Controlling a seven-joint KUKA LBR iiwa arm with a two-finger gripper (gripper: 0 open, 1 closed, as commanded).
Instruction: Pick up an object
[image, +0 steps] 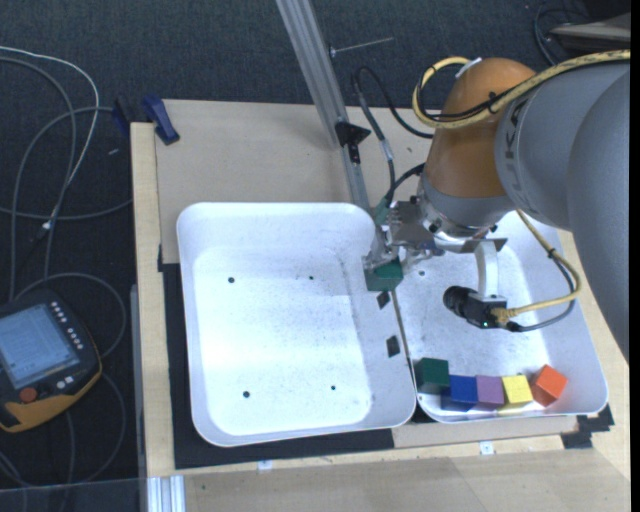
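Five blocks sit in a row along the near rim of the right bin (585, 395): dark green block (433, 373), blue block (463, 390), purple block (489, 389), yellow block (516, 389), orange block (549, 384), each touching or just beside the next. Tool (384, 272) sits over the divide between the right bin and the left bin (200, 225), well apart from the row. A small green thing shows at its tip; whether it is clenched or released cannot be told. Arm (480, 150) enters from the right. Surface (250, 150) is tan.
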